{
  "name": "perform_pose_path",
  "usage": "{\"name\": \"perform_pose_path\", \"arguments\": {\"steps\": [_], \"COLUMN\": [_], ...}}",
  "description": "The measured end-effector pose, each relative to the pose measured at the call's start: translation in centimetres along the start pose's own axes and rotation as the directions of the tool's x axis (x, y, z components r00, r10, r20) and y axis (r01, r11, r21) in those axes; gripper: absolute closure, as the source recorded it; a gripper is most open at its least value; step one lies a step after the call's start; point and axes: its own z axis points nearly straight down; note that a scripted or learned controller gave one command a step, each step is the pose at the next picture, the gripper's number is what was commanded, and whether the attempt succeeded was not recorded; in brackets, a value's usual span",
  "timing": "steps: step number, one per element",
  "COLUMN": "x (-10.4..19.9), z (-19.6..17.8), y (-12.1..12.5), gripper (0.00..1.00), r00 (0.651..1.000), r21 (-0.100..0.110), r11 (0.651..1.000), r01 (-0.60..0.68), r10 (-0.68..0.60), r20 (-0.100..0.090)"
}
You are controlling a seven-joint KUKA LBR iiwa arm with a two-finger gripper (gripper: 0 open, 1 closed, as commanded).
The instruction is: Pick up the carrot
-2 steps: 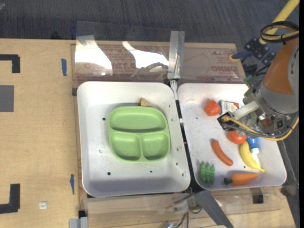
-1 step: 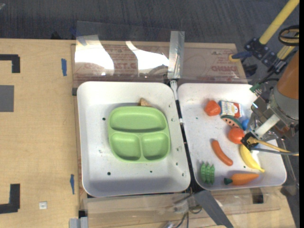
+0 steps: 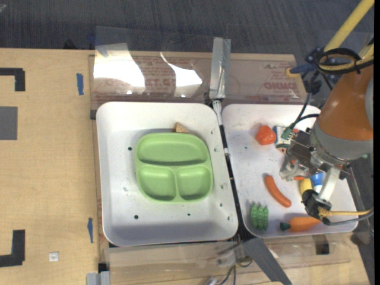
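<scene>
Fingers (image 3: 295, 170) state unclear, perhaps hidden by the wrist, hovering right of sausage (image 3: 277, 191), carrot (image 3: 303, 223) at right bin's (image 3: 243, 129) front edge

One fixed camera looks down at a slant from above the bench (image 3: 41, 159), taking in both white bins (image 3: 113, 159).

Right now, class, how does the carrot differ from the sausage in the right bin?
The carrot has a green tip; the sausage is one red-orange colour throughout. The carrot lies nearly level along the bin's front edge; the sausage lies slanted, nearer the middle. Both are long, orange-toned and rest loose in the right bin.
</scene>
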Motion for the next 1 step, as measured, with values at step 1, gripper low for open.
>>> {"name": "perform_pose_path", "arguments": {"steps": [1], "x": [1.97], "z": [2.74], "y": [4.07], "gripper": [1.00], "r00": [0.983], "r21": [-0.006], "r11": [0.983], "r01": [0.181], "r10": [-0.181], "r20": [0.001]}}
